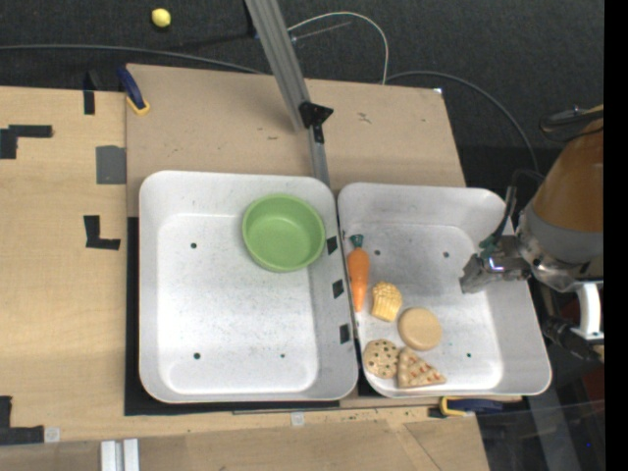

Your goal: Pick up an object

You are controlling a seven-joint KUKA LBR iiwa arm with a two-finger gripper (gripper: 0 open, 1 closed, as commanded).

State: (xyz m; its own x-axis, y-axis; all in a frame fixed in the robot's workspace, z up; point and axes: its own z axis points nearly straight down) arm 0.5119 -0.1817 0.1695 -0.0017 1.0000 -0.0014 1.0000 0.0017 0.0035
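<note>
the hand (483, 271) sits at the right bin's (446, 199) right wall; whether it is spread or pressed together i cannot tell. the likely targets lie to its left: a round tan toy bun (421, 329) nearest, then a yellow ridged corn piece (386, 301) and an orange toy carrot (359, 277), long axis running near to far. a green plastic bowl (284, 232) rests in the left bin (157, 283), well apart. bare bin floor lies between hand and bun.

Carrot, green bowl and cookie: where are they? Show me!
carrot (359, 277), camera view, middle of its orange body.
green bowl (284, 232), camera view, inside bottom of the bowl.
cookie (381, 358), camera view, middle of its speckled top.
</note>
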